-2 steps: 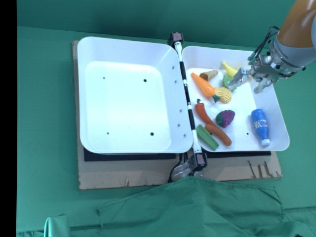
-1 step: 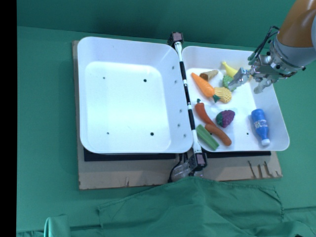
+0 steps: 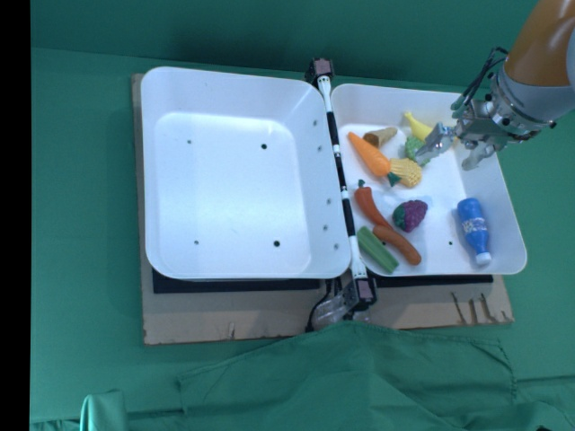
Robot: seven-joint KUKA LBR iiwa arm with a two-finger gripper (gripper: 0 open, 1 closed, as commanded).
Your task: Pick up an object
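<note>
The right bin (image 3: 503,196) holds several toy foods. An orange carrot (image 3: 369,153) lies by a yellow corn cob (image 3: 405,171), with a brown cone (image 3: 381,136) and a yellow piece (image 3: 416,125) behind them. A small green piece (image 3: 412,147) sits beside the gripper's left finger. Nearer the front lie a red-orange pepper (image 3: 366,204), purple grapes (image 3: 410,215), a green cucumber (image 3: 377,250), an orange sausage (image 3: 398,243) and a blue bottle (image 3: 473,228). My gripper (image 3: 453,149) hovers over the bin's back right part, open, with nothing between its fingers.
The left bin (image 3: 235,173) stands beside the right one, parted from it by a black-and-white rod (image 3: 339,164). Both rest on a cardboard sheet (image 3: 225,321) over green cloth. Folded cloth (image 3: 359,375) lies at the front.
</note>
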